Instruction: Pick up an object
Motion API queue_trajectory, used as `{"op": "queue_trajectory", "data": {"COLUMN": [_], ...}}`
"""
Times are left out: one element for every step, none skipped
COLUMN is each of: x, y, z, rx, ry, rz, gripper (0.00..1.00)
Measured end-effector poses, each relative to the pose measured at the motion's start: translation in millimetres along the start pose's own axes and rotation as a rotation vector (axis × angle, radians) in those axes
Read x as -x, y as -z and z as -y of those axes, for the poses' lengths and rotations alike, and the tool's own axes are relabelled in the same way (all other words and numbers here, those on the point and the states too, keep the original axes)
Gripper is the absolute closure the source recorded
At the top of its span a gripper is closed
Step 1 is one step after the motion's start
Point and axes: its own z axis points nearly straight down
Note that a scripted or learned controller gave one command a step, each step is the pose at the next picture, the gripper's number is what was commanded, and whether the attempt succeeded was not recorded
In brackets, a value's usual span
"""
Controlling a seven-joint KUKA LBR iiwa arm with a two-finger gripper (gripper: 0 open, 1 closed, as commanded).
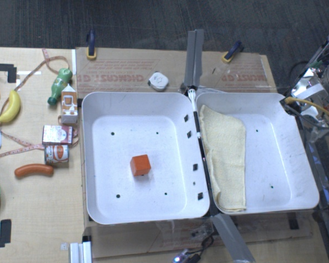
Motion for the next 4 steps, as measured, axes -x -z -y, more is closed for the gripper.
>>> {"op": "queue_trajectory", "data": {"x": [15,29,30,-30], "y": [-118,-20,-12,3], "z": [12,9,9,121], "rx": [-0.005,-0.001,-0.002,0.0], "ry": [-0.068,-0.083,-0.079,-0.089], "rz": [-0.013,0.0,0.004,0.001], "gripper": [0.0,0.0,1.0,1.0]}}
